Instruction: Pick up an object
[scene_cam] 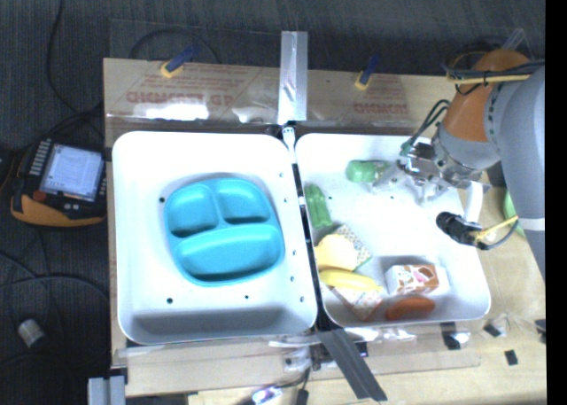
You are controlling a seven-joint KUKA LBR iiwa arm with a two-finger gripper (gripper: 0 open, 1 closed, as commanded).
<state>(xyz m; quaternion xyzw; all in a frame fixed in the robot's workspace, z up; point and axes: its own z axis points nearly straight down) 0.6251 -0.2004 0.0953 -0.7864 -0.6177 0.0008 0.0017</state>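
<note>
- You have 2 white bins side by side: the left bin (133,306) carries a blue divided tray (223,228) lying flat in its middle, and the right bin (469,292) holds all the loose pieces.
- The candidates crowd the right bin's left and lower parts: a dark green piece (316,206) against the divider, a yellow banana-like piece (350,281) below it, a small printed carton (412,277) and a red sausage-shaped piece (409,307) near the lower rim.
- A pale green object (365,170) lies apart near the upper rim, which in my judgement makes it the easiest pick, free of neighbours.
- The gripper (403,175) sits low in the bin's upper right, just beside that pale green object, its metal fingers pointing left toward it.
- You cannot tell from this angle whether the fingers are spread or closed, and nothing is visibly held between them.
- The arm (523,155) reaches in from the right, orange band (469,115) above the wrist, wrist bent downward into the bin.
</note>
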